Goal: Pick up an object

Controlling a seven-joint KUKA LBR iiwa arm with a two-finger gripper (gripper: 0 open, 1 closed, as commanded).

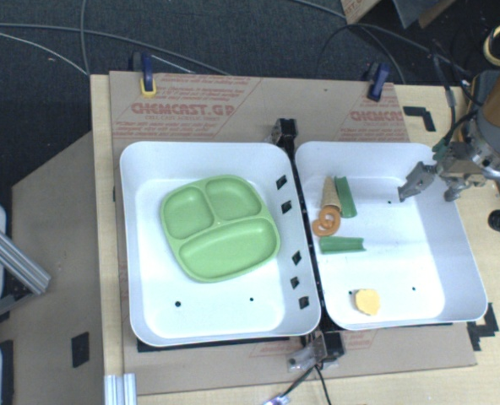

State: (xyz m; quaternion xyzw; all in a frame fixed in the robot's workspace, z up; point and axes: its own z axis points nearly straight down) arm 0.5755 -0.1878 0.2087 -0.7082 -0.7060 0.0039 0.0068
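Two shallow white bins sit side by side on the counter (106, 226). The left bin (136, 226) holds one green divided plate (220, 226), its two small compartments toward the far side and its one large compartment nearer the camera. The right bin (453, 251) holds four small items: one tan cone-like piece with an orange ring at its near end (328, 207), its long axis running far to near; one green stick (345, 197) just beside it, parallel and also far to near; a second green stick (341, 245) lying left to right just below the ring; and one yellow chunk (366, 302) apart from them, near the front wall. The arm reaches in from the right, and its tool (436, 182) hangs over the bin's far right corner with two fingers spread apart, pinching nothing, well apart from all four items
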